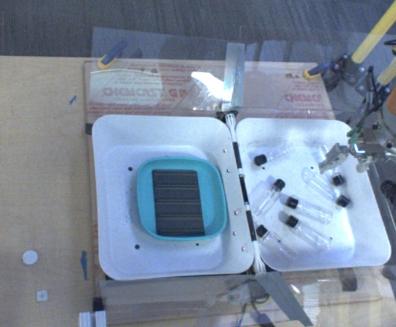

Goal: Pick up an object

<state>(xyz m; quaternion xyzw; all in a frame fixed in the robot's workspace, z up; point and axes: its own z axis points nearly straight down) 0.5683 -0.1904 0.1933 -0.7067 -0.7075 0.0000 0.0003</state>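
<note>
Vials (300, 210) under hand (341, 157), nothing held.

Glossy white plastic bins (116, 142) hold clear glassy vials (305, 212) and a matt teal tray (145, 182).

Red print on the cardboard sheet (126, 90) behind the bins is too blurred to read

A pale wooden surface (28, 148) fills the left, bearing a small white disc (30, 257) near its near edge. Beyond its far edge lies dark grey carpeted floor (184, 5). A yellow pole (382, 22) slants at far right.
</note>
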